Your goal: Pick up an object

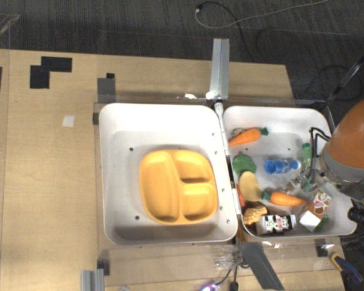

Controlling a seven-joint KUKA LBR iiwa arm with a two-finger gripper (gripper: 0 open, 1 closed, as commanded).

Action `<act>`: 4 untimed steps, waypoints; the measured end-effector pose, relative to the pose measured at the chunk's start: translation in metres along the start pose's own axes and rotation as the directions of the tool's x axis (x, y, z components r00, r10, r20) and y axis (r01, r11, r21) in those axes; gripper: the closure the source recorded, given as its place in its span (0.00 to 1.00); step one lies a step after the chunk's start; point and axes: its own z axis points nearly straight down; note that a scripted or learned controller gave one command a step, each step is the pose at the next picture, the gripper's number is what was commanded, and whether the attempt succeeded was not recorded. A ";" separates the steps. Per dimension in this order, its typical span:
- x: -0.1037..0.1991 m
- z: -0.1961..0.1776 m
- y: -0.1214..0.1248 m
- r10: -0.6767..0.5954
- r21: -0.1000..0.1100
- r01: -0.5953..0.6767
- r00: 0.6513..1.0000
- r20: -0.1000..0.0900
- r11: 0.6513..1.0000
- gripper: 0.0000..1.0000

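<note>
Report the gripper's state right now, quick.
Gripper: low in the right bin, beside the blue bottle and the lower carrot; open or closed cannot be told, and no object is seen held.

Yellow tray, orange carrots, blue bottle, white bins.

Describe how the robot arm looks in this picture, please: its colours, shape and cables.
The arm is a rounded body with a broad orange dome and a grey ring beneath it. A thin black cable loops along its left side. The hand is a small metallic part under the ring.
</note>
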 end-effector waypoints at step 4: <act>-0.004 -0.332 0.163 -0.551 0.006 0.551 0.834 -0.011 0.834 1.00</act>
